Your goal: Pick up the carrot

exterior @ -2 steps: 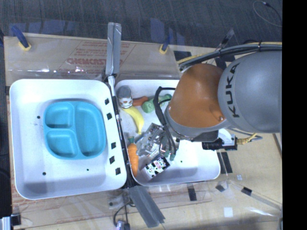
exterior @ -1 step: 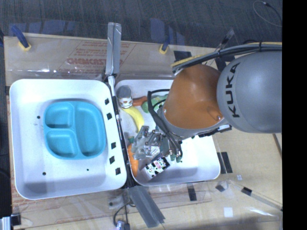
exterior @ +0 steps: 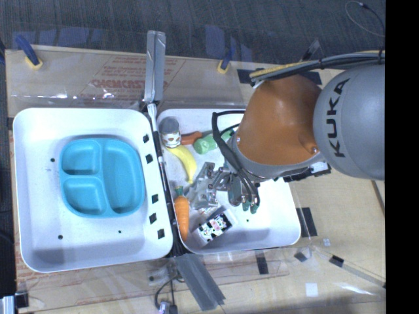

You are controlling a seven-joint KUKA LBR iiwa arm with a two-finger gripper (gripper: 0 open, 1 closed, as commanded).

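The carrot (exterior: 182, 217) is orange with a bit of green at its top end. It lies lengthwise against the left wall of the right bin (exterior: 275, 231), near the front. My gripper (exterior: 207, 188) hangs low in that bin, just right of and slightly beyond the carrot's top end. Nothing visibly sits in its grasp. The orange band and grey wrist of the arm (exterior: 281, 129) cover the bin's right half.
A yellow banana (exterior: 185, 162), a green item (exterior: 205, 144), a small orange piece (exterior: 191, 138) and a small grey-topped object (exterior: 170, 133) lie behind the gripper. A black-and-white patterned box (exterior: 215, 226) sits beside the carrot. The left bin (exterior: 33, 175) holds a blue divided tray (exterior: 103, 176).
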